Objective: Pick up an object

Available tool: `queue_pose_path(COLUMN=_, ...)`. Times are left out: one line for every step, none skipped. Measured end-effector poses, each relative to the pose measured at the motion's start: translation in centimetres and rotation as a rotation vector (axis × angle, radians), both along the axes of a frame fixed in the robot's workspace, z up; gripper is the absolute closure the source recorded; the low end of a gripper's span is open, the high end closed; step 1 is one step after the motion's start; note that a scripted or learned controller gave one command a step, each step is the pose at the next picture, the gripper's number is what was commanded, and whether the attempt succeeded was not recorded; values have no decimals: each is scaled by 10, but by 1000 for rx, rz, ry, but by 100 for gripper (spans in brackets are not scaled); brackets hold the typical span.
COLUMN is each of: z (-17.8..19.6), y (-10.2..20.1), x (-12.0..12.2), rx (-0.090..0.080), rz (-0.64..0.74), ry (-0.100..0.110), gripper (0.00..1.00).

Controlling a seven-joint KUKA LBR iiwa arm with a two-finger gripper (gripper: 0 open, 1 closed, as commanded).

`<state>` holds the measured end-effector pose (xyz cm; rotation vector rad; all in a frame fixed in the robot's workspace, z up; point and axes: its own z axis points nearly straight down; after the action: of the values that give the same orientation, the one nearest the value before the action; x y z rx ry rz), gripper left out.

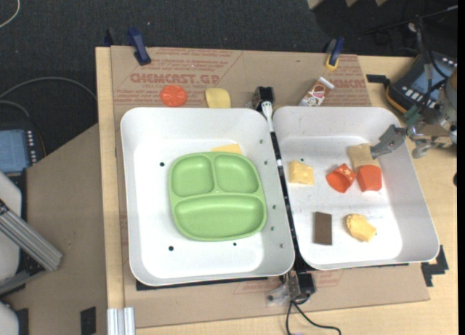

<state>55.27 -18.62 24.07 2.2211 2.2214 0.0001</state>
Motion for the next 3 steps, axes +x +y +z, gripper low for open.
queue_pose_path(z=-115, y=57, x=-1, rx=6, rz=4, ry=12, gripper=0)
queue_pose_path(z=-159, y=94, x=-53, rx=3, rz=0, ry=8, gripper=0)
queue_pose_path(z=-155, y=29, x=39, rx=-5, rz=0, ry=-10, gripper=0)
